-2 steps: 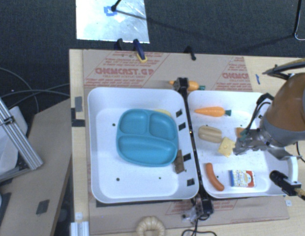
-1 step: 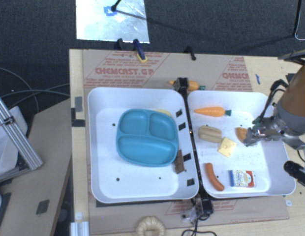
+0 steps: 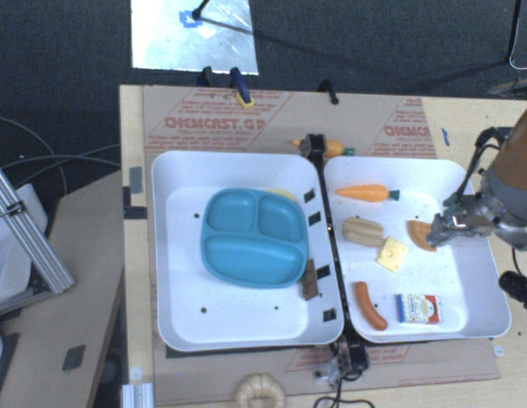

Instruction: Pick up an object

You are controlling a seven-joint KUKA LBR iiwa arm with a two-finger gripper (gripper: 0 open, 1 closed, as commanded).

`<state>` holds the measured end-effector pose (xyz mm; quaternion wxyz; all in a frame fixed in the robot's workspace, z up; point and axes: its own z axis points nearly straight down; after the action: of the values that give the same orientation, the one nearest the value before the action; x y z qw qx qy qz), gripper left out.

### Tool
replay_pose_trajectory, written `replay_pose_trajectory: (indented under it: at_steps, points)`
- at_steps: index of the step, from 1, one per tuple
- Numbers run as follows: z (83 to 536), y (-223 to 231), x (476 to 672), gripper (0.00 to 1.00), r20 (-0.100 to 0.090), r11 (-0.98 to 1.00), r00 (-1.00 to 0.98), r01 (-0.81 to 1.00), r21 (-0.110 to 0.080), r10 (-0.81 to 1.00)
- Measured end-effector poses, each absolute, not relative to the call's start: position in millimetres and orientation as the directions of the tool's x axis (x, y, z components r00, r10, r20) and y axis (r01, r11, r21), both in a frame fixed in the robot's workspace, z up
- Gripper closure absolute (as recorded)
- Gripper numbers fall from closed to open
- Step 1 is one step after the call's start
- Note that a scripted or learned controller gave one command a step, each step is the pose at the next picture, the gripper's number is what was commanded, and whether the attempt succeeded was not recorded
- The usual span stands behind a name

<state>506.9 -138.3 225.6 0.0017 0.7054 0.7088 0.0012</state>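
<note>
L bin [image 3: 174, 228] held a blue 3-section plate [image 3: 253, 236], w/ a small brown piece [image 3: 310, 281] by its R edge. R bin [image 3: 493, 300] had a carrot [image 3: 365, 193], tan bread-like item [image 3: 363, 231], cheese wedge [image 3: 393, 254], sausage [image 3: 370, 305], small carton [image 3: 416, 308] & an orange-brown slice [image 3: 421, 235]. Gripper [image 3: 439, 229] sat low at that slice; can't tell the finger state.

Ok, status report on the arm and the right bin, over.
Gripper down in right bin, at orange slice; grasp unconfirmed. Cheese and bread close by. Carrot, sausage, carton apart.
</note>
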Motion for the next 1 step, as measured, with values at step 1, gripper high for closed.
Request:
replay_pose_trajectory:
  at_steps: [1]
  points:
    - [217.6,-94.3,543.8,1.00,0.000,0.008,-0.008,1.000,0.003,1.000]
